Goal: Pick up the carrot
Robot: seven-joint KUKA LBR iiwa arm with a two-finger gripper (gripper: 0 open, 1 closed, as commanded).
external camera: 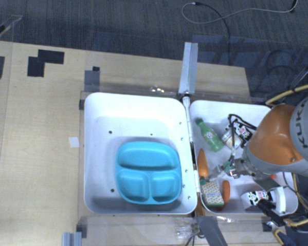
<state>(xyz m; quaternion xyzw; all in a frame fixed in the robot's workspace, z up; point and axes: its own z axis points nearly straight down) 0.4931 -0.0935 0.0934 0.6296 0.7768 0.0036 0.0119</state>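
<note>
The carrot [202, 165], an orange tapered piece, lies lengthwise in the right bin [257, 111] against its left wall. My gripper [228, 169] hangs low over the middle of this bin, just right of the carrot and apart from it. The grey wrist and its orange band [273, 140] hide the bin's right half. Nothing shows held in the gripper.
A green bottle [210, 135] lies behind the carrot. A short orange-red piece [225, 190] and a small patterned box [212, 194] lie in front of the gripper. A white bottle [273, 199] sits at the front right. The left bin [99, 143] holds a blue divided tray [148, 171].
</note>
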